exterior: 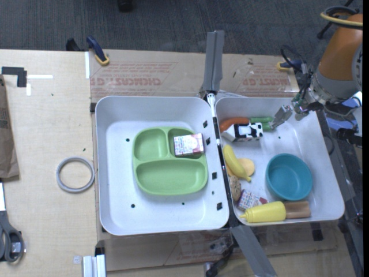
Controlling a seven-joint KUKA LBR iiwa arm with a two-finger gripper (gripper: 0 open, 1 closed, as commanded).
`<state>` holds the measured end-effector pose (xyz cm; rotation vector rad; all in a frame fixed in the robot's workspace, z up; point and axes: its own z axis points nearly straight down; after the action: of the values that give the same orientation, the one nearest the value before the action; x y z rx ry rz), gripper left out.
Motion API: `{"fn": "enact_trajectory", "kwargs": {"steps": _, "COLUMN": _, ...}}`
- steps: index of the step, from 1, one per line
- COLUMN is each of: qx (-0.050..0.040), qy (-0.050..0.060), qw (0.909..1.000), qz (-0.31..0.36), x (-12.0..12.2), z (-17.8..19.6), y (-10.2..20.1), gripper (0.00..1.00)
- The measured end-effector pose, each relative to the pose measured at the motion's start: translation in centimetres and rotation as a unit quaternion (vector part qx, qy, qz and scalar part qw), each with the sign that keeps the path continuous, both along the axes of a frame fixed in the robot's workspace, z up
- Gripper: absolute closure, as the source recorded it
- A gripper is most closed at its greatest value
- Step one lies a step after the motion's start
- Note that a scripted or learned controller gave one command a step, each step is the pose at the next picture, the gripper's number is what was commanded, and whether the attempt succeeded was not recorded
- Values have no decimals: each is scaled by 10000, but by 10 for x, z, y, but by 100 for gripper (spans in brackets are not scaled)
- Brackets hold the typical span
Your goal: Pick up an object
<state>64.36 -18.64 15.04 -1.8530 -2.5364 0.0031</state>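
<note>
- Objects for picking lie mostly in the right bin (323, 154), which sits at the desk's right end, touching the left bin (109, 172) along a shared wall.
- Desk (40, 131): pale wood at the left, with brown cardboard (150, 74) under and behind the bins; dark carpet (173, 10) runs beyond the far edge.
- On the bare wood near the left edge lie a grey ring (75, 173) and, at the near left corner, scissors (10, 242). A blue-and-yellow clamp (98, 51) grips the far edge.
- Left bin: a green divided tray (167, 178) sits in the middle, with a small pink-and-white carton (188, 145) in its far right compartment.
- Right bin: a black-and-white toy cow (248, 131) and an orange piece (230, 123) lie near the far left corner; a banana (233, 161) lies along the left wall; a blue bowl (289, 176) stands near the middle; a yellow bottle (264, 212) lies along the near wall, beside a small printed packet (249, 199).
- Gripper (282, 117) hangs over the far part of the right bin, just right of the cow; whether the jaws are wide or narrow cannot be told, and nothing is seen between them.
</note>
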Motion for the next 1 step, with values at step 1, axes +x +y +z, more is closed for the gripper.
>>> {"fn": "enact_trajectory", "kwargs": {"steps": 1, "qx": -3, "qy": -8, "qw": 9998, "qz": -198, "x": 16, "z": 94, "y": -23, "gripper": 0}}
